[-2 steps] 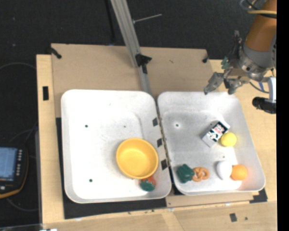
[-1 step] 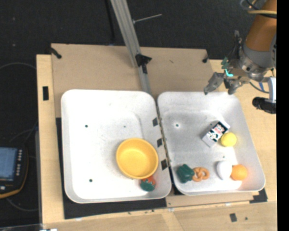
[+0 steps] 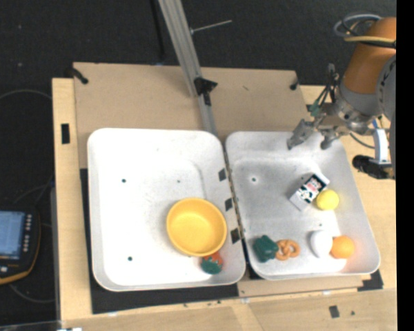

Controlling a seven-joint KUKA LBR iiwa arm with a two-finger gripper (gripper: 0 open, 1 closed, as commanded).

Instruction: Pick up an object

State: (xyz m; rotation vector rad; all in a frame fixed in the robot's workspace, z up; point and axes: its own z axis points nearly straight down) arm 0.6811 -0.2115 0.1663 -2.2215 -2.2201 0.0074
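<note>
My gripper (image 3: 310,138) hangs over the far right corner of the right bin (image 3: 262,150), its two fingers spread apart with nothing between them. Below it in that bin lie a small black-and-white box (image 3: 308,191) with a yellow ball (image 3: 327,200) touching it. Along the bin's front edge sit a dark green block (image 3: 264,248), a pretzel-shaped orange piece (image 3: 287,249), a white object (image 3: 320,243) and an orange ball (image 3: 342,247). The left bin (image 3: 138,164) holds a yellow bowl (image 3: 196,226) and a small red-and-green item (image 3: 211,263) at its front.
A slanted metal pole (image 3: 186,54) rises from the back of the bench between the bins. A handheld pendant (image 3: 7,243) lies off the bench at the left. The arm's orange band (image 3: 366,67) is at the right edge.
</note>
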